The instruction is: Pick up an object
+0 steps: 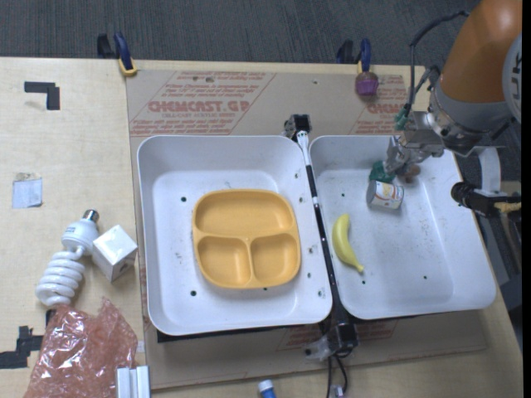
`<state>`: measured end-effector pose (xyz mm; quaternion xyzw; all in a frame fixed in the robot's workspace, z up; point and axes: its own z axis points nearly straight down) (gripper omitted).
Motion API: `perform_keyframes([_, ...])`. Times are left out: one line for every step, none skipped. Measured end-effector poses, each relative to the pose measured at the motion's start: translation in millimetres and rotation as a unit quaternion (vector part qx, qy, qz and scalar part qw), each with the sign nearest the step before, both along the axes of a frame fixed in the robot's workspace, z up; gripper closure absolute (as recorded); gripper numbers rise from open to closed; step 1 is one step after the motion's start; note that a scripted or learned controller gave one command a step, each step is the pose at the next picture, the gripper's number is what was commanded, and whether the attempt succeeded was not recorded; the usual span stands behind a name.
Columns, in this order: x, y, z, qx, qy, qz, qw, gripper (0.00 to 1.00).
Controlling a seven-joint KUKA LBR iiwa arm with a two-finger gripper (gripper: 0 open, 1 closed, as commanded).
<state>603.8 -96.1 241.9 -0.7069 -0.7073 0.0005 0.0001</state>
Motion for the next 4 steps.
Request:
perform_keyframes([2,1,-149,0.0001,0.000,-0.001,1.0000,0.00])
perform_keyframes([-46,-29,-141,0.0002,0.000,-0.001,1.0000,0.00])
perform_keyframes([-92,-26,-150,0.0003,0.000,-0.001,1.0000,0.00])
perform_keyframes([-122,0,-150,0.0005,0.000,-0.001,1.0000,0.00])
